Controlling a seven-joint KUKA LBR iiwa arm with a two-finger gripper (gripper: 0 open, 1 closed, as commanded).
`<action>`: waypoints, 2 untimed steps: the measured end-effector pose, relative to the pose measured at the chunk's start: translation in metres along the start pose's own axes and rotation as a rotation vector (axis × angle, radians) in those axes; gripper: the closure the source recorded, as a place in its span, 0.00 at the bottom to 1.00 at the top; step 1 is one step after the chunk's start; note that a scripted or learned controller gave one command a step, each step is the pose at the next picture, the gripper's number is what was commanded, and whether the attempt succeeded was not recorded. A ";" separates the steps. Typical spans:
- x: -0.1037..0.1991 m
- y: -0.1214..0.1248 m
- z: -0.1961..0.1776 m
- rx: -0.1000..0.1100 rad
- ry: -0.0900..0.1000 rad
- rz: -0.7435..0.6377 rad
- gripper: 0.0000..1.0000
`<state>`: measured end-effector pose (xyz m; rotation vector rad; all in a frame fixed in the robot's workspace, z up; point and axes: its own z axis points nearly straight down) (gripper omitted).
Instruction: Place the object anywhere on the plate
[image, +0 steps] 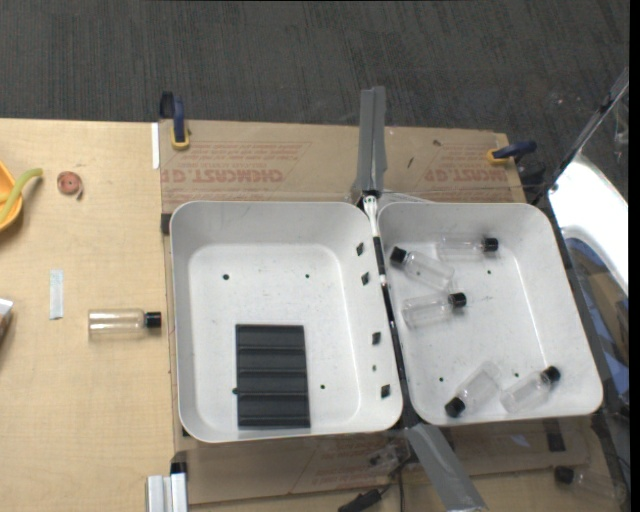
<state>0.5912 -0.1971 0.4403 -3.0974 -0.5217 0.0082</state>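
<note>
Five bottles (430, 308) lying in the right bin (560, 260), plate (271, 375) in the left bin (200, 300)
Clear black-capped bottles lie scattered on their sides; the black ridged plate sits by the left bin's near wall; another bottle (122, 321) lies on the bench (90, 230)

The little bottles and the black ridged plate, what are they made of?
The bottles look like clear plastic or maybe glass: the white bin shows through them, and their caps are black. The plate looks like dull black plastic or rubber, with no shine.
</note>
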 end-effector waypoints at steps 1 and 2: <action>0.080 -0.046 0.000 0.000 0.001 0.134 0.00; 0.012 0.030 0.001 0.001 -0.002 -0.019 0.00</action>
